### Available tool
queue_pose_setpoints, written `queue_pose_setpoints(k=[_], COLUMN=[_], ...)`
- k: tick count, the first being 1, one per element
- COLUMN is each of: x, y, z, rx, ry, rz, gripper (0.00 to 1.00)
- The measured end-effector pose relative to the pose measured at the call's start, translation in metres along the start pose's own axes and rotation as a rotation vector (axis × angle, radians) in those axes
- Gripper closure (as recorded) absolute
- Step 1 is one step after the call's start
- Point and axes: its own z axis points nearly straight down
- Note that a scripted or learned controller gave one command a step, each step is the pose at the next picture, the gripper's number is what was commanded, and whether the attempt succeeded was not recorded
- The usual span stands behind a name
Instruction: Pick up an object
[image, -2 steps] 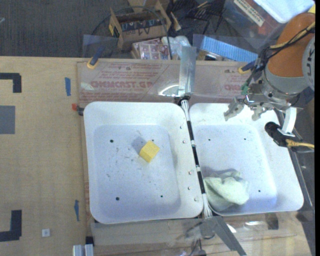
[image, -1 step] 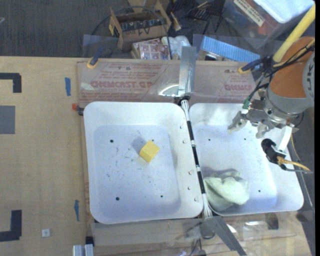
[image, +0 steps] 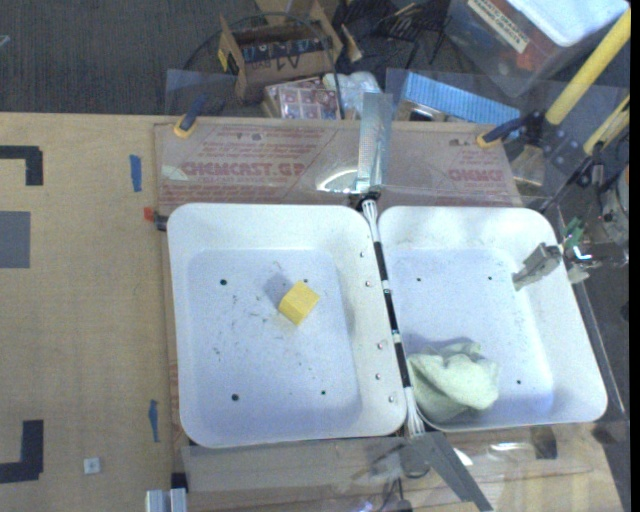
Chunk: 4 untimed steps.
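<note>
A small yellow block (image: 298, 302) lies in the left white bin (image: 200, 400), a little above its middle. A crumpled pale green cloth (image: 455, 380) rests in the right white bin (image: 560, 380), against its near left corner. My gripper (image: 540, 264) reaches in over the right bin's right rim, well above and to the right of the cloth and far from the yellow block. I see nothing held in it.
A metal divider clamp (image: 372, 150) stands behind where the two bins meet. Cardboard sheets (image: 260, 165) lie behind the bins, with boxes and clutter (image: 300, 60) further back. The wooden benchtop (image: 80, 300) stretches out to the left.
</note>
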Motion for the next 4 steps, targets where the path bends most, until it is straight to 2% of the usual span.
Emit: queue_pose_setpoints(k=[1, 2, 3, 4], x=[-0.046, 0.074, 0.074, 0.118], y=[-0.048, -0.041, -0.041, -0.039], z=[0.076, 0.168, 0.168, 0.076], rx=[0.001, -0.011, -0.011, -0.004], ry=[0.001, -0.011, -0.01, -0.001], rz=[-0.261, -0.641, -0.641, -0.929], gripper=[0.0, 0.0, 0.0, 0.0])
